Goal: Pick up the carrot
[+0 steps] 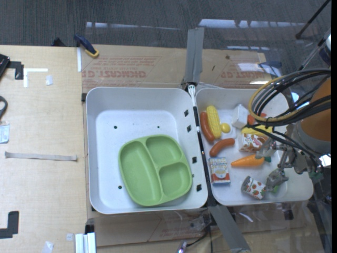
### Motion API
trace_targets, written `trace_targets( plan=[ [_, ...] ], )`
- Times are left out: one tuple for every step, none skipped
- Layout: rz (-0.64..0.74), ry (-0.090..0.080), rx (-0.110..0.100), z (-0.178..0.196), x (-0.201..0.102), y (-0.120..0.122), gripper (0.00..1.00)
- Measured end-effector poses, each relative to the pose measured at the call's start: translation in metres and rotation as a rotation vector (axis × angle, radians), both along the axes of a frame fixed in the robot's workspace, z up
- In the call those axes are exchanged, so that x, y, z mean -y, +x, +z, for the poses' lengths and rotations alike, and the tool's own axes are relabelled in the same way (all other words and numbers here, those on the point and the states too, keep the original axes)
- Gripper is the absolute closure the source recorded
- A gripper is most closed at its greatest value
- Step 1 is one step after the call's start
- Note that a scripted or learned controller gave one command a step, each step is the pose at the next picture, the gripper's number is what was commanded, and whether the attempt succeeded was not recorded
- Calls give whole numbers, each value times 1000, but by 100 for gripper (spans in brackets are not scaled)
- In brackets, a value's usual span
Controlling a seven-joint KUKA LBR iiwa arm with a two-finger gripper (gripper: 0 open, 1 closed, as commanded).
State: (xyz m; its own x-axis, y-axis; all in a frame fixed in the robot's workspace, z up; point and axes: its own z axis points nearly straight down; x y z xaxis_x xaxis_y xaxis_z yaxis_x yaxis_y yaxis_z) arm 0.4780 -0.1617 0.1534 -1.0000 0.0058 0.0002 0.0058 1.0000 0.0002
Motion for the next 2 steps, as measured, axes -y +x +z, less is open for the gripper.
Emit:
trace_targets(
  plan=[
    [93, -14, 30, -44, 15, 10, 0],
    [165, -20, 24, -44, -13, 15, 0]
  ],
)
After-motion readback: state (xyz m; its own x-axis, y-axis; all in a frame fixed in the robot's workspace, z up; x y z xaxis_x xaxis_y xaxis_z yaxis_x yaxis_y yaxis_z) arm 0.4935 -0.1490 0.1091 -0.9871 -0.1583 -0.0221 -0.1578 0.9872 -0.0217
